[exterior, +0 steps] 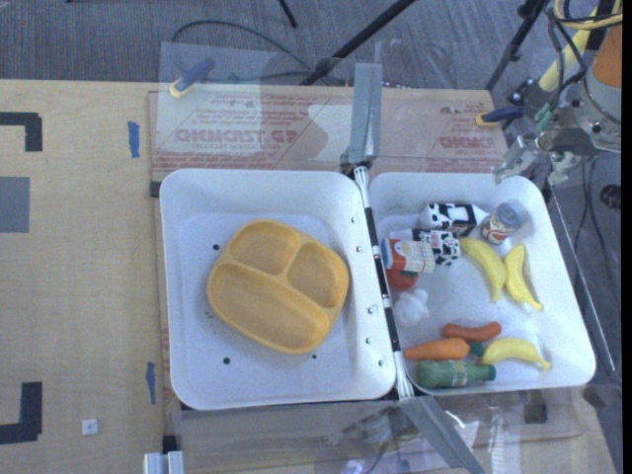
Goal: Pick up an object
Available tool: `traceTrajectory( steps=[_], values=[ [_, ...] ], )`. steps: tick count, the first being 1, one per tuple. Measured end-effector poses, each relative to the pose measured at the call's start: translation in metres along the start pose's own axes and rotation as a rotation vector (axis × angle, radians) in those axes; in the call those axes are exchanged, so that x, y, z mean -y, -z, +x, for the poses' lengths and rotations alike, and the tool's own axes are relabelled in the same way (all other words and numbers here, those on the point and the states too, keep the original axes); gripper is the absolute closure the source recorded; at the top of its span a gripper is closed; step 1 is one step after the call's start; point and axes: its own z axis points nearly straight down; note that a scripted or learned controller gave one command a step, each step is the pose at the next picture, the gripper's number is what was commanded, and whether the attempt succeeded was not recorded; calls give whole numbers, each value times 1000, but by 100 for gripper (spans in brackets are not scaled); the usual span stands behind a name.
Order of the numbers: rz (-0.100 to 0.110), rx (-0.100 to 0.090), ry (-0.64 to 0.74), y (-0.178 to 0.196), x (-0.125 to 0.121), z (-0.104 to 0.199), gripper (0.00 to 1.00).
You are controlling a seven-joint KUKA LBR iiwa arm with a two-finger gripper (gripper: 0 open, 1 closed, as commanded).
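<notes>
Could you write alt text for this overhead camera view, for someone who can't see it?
Two shallow white bins sit side by side: the left bin holds a yellow divided plate, and the right bin holds toy food, including bananas, a carrot and a green bottle. The robot gripper hangs above the right bin's far corner.

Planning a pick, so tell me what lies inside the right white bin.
The right white bin holds three yellow bananas, an orange carrot, a red sausage, a green bottle, a black-and-white cow toy, a small can and a carton. Anything beneath them is hidden.
</notes>
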Motion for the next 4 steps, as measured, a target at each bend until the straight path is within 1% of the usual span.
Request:
traceTrajectory(
  steps=[1, 2, 4],
  values=[
    [-27, 8, 14, -99, -13, -19, 0],
    [-37, 13, 106, -101, -7, -20, 0],
    [-40, 13, 87, -101, -7, -19, 0]
  ],
)
